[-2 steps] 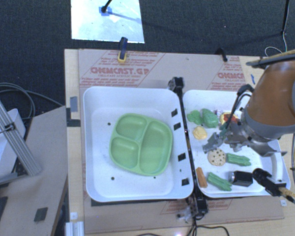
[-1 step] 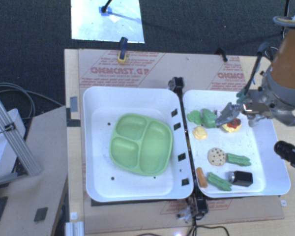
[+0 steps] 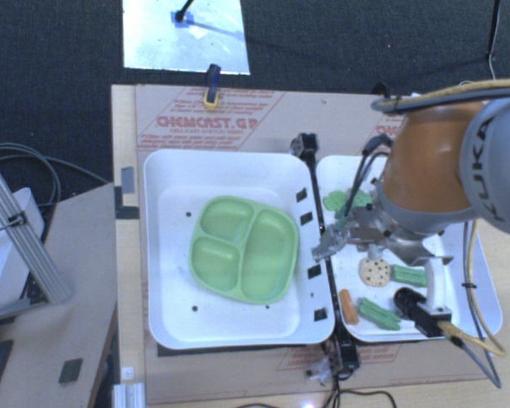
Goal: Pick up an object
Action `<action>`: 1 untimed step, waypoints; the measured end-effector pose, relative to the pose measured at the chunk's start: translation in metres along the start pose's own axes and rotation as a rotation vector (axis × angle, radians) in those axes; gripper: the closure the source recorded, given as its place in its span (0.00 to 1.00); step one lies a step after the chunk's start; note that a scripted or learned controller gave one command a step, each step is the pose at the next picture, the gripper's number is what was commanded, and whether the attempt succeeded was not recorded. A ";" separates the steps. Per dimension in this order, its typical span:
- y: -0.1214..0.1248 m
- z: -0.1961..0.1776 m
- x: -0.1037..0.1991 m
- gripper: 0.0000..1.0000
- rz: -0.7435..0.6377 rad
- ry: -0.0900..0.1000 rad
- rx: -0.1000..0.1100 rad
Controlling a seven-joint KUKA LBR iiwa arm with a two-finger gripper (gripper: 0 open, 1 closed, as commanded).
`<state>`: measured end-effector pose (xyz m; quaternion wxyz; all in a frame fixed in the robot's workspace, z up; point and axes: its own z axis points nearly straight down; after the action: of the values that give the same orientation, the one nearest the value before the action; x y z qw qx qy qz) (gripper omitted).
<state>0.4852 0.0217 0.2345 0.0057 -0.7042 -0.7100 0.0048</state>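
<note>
The right bin [image 3: 490,313] holds several small toy foods. A round tan cookie [image 3: 375,271] lies near its middle, with a green piece [image 3: 408,275] just to its right. An orange sausage-like piece [image 3: 348,306] and a long green pod [image 3: 378,314] lie near the front edge. A green leafy piece [image 3: 336,201] sits at the back left. My gripper [image 3: 330,246] hangs low at the right bin's left wall, up and to the left of the cookie. The grey and orange arm [image 3: 433,168] hides much of that bin.
In the left bin [image 3: 166,228] lies a light green divided plate [image 3: 244,249]. A black clamp rail [image 3: 319,228] runs between the two bins. A cable [image 3: 472,330] loops along the right bin's front right corner.
</note>
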 end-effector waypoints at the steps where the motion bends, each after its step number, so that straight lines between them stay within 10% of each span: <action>1: 0.001 0.033 0.011 0.00 0.005 -0.001 -0.006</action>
<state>0.4858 0.0331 0.2019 0.0033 -0.7060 -0.7082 0.0031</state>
